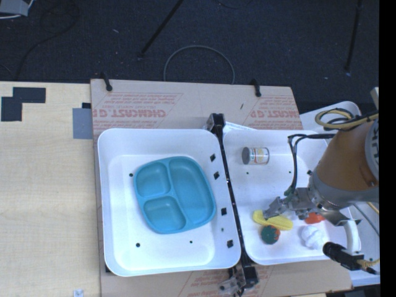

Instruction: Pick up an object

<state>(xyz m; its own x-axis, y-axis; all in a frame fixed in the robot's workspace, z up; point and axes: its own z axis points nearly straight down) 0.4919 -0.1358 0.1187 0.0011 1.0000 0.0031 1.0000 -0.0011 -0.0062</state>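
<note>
In the right bin (247, 184) lie a yellow banana-shaped toy (275, 221), a small green and red ball (270, 234), a crumpled white object (312, 236), a small red-orange piece (315, 217) and a small can (255, 155) on its side near the far wall. My gripper (279, 208) hangs low over the near half of this bin, right at the upper edge of the yellow toy. The arm's orange band (346, 159) rises to the right and hides part of the bin.
The left bin (117, 228) holds a blue divided plate (174, 194) at its middle. A black divider (224, 190) runs between the two bins. Cardboard (185, 104) lies beneath both bins, with the pale bench (43, 197) to the left.
</note>
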